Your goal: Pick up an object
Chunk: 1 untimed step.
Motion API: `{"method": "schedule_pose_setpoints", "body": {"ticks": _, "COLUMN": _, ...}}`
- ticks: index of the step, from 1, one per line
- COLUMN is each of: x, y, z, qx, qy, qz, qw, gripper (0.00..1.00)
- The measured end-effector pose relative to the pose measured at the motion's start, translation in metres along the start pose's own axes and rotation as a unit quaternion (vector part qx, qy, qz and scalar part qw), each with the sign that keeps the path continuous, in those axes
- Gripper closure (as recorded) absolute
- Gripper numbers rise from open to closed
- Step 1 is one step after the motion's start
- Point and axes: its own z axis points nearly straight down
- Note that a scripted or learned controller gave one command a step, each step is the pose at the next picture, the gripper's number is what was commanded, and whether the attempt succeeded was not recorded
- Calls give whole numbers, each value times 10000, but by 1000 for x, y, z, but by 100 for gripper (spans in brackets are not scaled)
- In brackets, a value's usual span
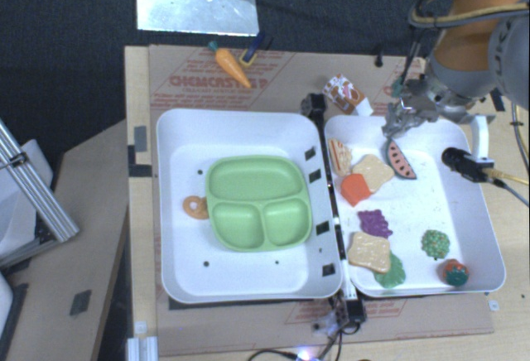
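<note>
My gripper [397, 121] hangs over the right bin's [484, 223] far rim; jaw state indeterminable. Watermelon slice [402, 160] lies just below it, near that rim, with bare floor to its right.

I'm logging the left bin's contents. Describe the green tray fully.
The green tray is pale green, plastic-looking, with rounded corners and three compartments: one long along its far side, two smaller nearer the camera. It lies flat and slightly skewed in the left bin, with a small pretzel by its left edge.
</note>
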Motion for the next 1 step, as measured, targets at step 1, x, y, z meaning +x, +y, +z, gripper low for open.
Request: {"method": "schedule_pose_setpoints", "body": {"ticks": 1, "x": 30, "y": -43, "z": -14, "qx": -2, "qy": 5, "qz": -23, "qw": 10000, "gripper": 100}}
